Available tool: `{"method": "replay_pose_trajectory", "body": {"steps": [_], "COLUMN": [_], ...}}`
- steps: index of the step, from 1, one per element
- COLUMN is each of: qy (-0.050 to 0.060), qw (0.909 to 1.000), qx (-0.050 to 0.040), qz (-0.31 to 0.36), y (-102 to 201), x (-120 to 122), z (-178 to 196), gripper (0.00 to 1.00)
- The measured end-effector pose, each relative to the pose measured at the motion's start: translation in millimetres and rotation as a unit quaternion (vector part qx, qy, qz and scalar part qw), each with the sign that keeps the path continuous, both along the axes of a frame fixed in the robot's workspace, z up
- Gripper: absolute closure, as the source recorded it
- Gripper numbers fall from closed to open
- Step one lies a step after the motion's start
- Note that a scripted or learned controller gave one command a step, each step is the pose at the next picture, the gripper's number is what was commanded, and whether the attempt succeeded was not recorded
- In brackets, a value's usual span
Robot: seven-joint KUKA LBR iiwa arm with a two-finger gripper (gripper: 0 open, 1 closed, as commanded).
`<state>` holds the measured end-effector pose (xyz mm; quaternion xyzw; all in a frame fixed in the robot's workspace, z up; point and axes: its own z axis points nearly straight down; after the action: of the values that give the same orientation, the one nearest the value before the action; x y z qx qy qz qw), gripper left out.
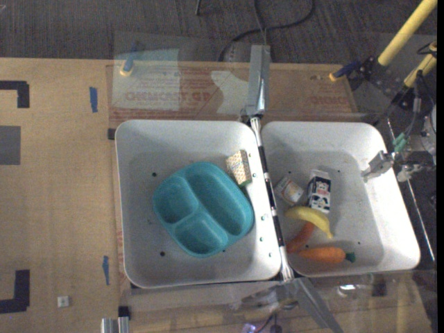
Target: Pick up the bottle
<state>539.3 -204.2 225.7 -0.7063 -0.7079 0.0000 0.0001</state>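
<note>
A grey robot arm reaches in from the right over a tan surface (62, 207) that carries two shallow white bins side by side. Its claw (379, 164) hangs at the right rim of the right bin (388, 241), above the upper part of that wall. At this size and angle it cannot be told whether the claw is open or closed, and nothing is seen in its grip.

The bottle (320, 191), a small white container with black patches, lies in the middle of the right bin, tilted slightly, well apart from the claw and to its left. Just beside it on the left sits a small crumpled white-and-orange item (288, 189). Directly below the bottle, a yellow banana (311, 218) curves across the bin floor, its upper edge close to or touching the bottle's lower end. Two orange carrots lie nearer the front wall. One carrot (301, 236) slants up toward the banana. The other carrot (325, 255) lies flat with a green tip pointing right.

The left bin (139, 255) holds a teal divided plate (202, 208), set at an angle across the middle of the floor. A small patterned block (238, 166) lies against the plate's upper right edge, near the divider between the two bins.

Beyond the bins, a clear sheet (159, 82) lies on the surface, with blue tape marks (93, 99) at the left. A yellow pole (409, 25) slants in at the top right, and a black cable (277, 5) loops over the dark carpet beyond.
</note>
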Motion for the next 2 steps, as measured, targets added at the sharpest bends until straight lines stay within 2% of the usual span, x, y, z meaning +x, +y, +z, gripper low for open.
{"method": "replay_pose_trajectory", "body": {"steps": [1,2], "qy": [-0.002,-0.004], "qw": [0.9997,0.9997], "qx": [-0.0011,-0.0019], "qz": [0.025,0.022], "y": [1.8,-0.7], "x": [39.3,39.5], "z": [-125.9,-115.2], "gripper": [0.00,1.00]}}
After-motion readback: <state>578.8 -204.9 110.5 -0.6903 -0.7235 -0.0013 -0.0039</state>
